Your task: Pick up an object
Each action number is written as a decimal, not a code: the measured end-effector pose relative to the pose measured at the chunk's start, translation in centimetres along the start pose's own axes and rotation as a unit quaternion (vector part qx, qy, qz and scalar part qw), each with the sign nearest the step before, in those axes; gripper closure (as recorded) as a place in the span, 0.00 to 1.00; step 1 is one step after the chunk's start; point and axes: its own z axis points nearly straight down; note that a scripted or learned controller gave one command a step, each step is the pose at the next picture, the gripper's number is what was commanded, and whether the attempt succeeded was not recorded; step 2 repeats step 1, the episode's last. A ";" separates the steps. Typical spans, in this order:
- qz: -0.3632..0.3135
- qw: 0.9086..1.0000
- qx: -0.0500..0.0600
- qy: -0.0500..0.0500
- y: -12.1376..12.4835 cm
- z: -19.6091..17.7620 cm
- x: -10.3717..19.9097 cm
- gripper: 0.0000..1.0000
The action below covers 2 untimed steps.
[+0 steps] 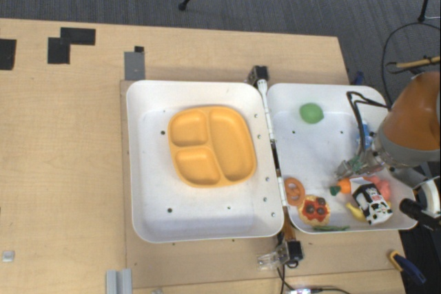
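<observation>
The right bin holds several small toys. A green ball lies near its far edge. Along the near edge are an orange ring, a round red and yellow toy, a small orange piece and a black and white cow figure. My gripper reaches in from the right and sits low over the right part of this bin, just above the orange piece and the cow figure. The wrist hides what lies under it.
The left bin carries a yellow divided plate. A ridge between the two bins runs from a black clamp down to the front. Cables loop over the right bin's far right corner.
</observation>
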 end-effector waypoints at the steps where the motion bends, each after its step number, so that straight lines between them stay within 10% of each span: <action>1: -0.036 0.999 0.005 0.004 2.9 -5.1 2.6 1.00; 2: -0.036 0.999 0.005 0.004 2.9 -5.1 2.6 1.00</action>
